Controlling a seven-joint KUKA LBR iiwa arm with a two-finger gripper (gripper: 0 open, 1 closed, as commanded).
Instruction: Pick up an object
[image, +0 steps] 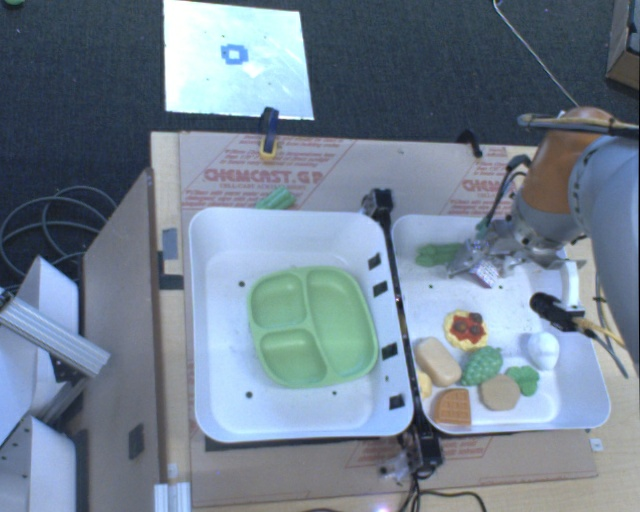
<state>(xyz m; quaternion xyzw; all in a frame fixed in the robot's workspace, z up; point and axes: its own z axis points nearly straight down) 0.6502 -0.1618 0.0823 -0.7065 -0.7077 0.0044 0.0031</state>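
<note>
nothing lifted yet: the gripper (478, 262) sits low in the right bin (590, 400) beside a green toy (438, 254); i cannot tell its state.

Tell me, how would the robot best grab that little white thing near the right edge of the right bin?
Probably from straight above, closing across the white piece's narrower middle. It lies low and rounded on the right bin's floor, with bare floor to its left and above it. A green piece sits close below it, so fingers closing left to right look safest.

"CHEMCAST GP" in red on the protective board (300, 165) under the bins, repeated partly at right
</note>
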